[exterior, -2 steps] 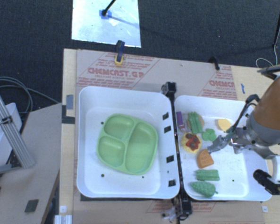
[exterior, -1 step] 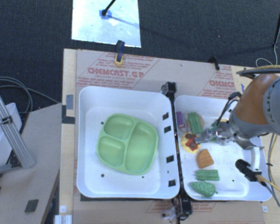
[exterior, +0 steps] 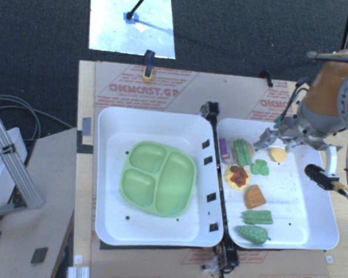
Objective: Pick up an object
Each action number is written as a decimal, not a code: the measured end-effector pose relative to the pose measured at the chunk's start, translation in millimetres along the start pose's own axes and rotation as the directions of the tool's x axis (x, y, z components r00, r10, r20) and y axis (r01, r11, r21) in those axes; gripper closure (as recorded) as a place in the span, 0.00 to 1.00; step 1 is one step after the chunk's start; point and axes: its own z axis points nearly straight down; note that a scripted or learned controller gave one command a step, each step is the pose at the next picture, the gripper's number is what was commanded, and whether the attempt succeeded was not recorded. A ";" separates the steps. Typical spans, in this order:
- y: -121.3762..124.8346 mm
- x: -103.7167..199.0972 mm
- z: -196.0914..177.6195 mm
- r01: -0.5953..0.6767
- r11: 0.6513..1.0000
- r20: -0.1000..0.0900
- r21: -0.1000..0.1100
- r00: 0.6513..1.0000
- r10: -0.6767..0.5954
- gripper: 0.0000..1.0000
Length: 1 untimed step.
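- Two shallow white bins sit side by side on the counter [exterior: 86, 89]. The left bin [exterior: 158, 114] carries a green divided plate [exterior: 158, 178] at its middle, and the right bin [exterior: 327, 233] carries a scatter of small toy foods.
- The hand [exterior: 275, 137] hangs over the far edge of the right bin, reaching in from the right. From this angle I cannot tell whether it is open or closed, and nothing can be seen held in it.
- The nearest candidate is a yellow piece [exterior: 278, 154], lying just beside the hand toward the bin's middle, apart from its neighbours.
- Along the bin's left edge lie a purple piece [exterior: 223, 149], a green striped piece [exterior: 242, 151] and a red-and-yellow piece [exterior: 238, 176]. A small green leafy piece [exterior: 260, 167] lies just beside them.
- Toward the near edge lie an orange piece [exterior: 254, 197], a green ridged piece [exterior: 258, 217] and a green bumpy piece [exterior: 252, 233].
- The yellow piece looks like light, stiff moulded plastic, probably smooth enough to slip, and not fragile.
- A sound hold would likely be straight down across its narrower width, with both sides bare of other things.
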 end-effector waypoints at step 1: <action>-4.9 -65.1 67.6 -0.009 1.000 -0.001 0.007 1.000 0.009 0.00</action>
